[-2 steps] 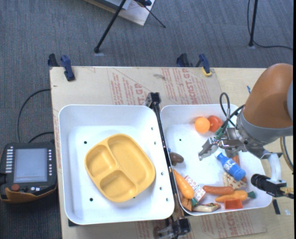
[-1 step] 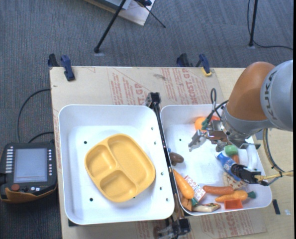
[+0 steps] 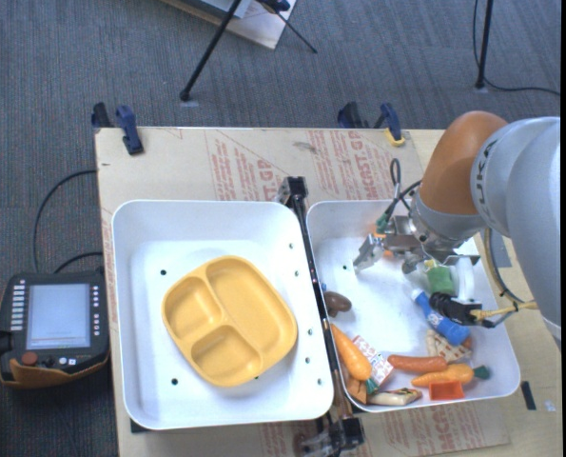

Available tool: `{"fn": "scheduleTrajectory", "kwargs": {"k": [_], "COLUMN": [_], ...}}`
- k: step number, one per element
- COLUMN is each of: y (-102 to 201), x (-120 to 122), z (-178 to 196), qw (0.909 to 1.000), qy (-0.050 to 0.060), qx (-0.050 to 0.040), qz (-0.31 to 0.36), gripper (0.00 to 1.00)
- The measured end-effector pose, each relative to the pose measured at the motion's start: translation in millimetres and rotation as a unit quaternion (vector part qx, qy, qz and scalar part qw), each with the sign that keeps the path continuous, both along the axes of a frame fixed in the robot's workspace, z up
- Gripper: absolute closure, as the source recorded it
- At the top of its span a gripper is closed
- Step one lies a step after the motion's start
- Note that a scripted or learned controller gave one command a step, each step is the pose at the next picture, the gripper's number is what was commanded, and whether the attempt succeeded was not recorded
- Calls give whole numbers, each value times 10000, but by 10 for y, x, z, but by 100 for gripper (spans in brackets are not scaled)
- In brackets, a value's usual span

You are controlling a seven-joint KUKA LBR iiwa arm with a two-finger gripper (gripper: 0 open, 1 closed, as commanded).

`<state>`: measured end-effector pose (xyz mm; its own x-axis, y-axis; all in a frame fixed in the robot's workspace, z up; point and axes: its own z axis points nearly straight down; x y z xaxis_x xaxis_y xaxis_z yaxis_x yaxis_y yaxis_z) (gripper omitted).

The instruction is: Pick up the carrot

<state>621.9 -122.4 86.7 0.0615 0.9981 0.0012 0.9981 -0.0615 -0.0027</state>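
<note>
On the tabletop [image 3: 216, 155], the left bin [image 3: 135, 255] holds a yellow tray [image 3: 228, 320]. In the right bin [image 3: 506, 365], the carrot [image 3: 350, 352] lies at the near left edge, beside a brown piece [image 3: 337, 303], with orange toys [image 3: 433, 369] to its right. The gripper [image 3: 387, 246] hovers over the bin's far part, nothing between its jaws; their spread I cannot tell.

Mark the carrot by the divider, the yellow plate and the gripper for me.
carrot [image 3: 350, 352]: camera view, middle of its orange body, right bin's left edge.
yellow plate [image 3: 260, 298]: camera view, ridge between compartments, left bin.
gripper [image 3: 378, 252]: camera view, between the fingertips, above the right bin.
</note>
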Motion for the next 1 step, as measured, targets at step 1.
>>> {"fn": "scheduleTrajectory", "kwargs": {"k": [1], "y": [-468], "x": [194], "z": [13], "qw": [9936], "qy": [2], "qx": [64], "qz": [-1128], "gripper": [0]}}
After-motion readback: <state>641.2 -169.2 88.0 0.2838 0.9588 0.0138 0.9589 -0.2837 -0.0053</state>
